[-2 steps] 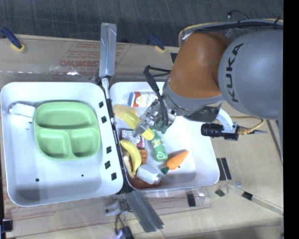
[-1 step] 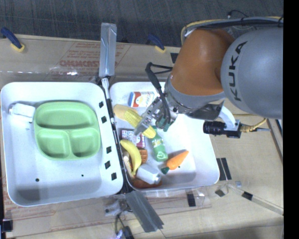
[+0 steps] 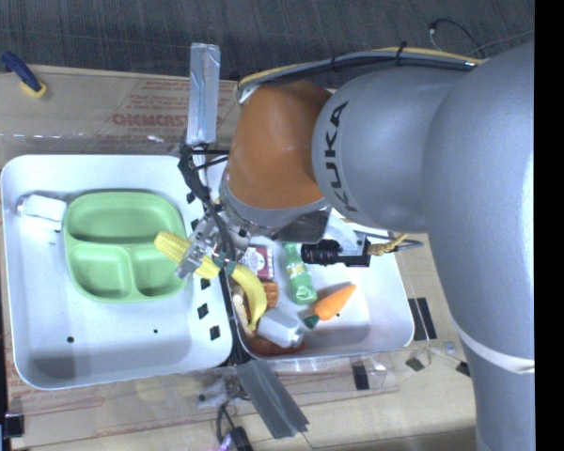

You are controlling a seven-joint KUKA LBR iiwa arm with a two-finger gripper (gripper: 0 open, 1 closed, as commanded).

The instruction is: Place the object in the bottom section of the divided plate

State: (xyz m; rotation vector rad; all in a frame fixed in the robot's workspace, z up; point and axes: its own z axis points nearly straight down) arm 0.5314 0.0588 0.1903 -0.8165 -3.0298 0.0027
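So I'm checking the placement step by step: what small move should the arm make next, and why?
Probably a short shift further left. The gripper sits at the green divided plate's right rim with the yellow corn at its tip, barely over the edge rather than above a section. Whether the corn is truly gripped is unclear.

Above the bench you see a dark grey floor (image 3: pixel 103 12) with a fine ribbed weave running across the top of the view. The bench top (image 3: pixel 94 101) under you is pale brown board printed with faint red lettering. A strip of silver tape (image 3: pixel 204 92) lies upright on it near the back edge, and a blue and yellow clip (image 3: pixel 23 73) sits at its far left corner. Light is even, with soft shadows.
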